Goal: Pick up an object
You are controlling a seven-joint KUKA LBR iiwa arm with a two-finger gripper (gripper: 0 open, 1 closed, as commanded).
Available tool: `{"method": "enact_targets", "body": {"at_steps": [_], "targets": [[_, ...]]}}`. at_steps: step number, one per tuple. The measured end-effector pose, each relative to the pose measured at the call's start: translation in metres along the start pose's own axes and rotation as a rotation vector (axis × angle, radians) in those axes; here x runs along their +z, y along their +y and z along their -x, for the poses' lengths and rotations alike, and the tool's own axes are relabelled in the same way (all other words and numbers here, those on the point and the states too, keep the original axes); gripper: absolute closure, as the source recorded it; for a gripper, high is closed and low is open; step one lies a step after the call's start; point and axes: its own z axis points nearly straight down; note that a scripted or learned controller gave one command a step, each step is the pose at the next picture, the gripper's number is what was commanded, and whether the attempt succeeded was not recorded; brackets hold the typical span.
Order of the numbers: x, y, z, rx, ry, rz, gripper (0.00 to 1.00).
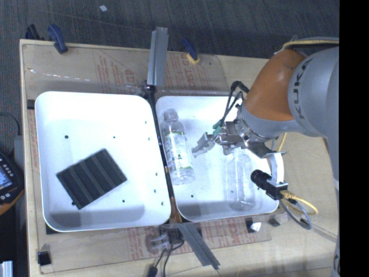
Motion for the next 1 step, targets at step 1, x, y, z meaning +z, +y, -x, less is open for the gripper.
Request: {"method": "enact_targets", "body": {"at_steps": [1], "targets": [[0.0638,0.0098,0.0071,0.007,-0.008,0.023,0.00]]}}
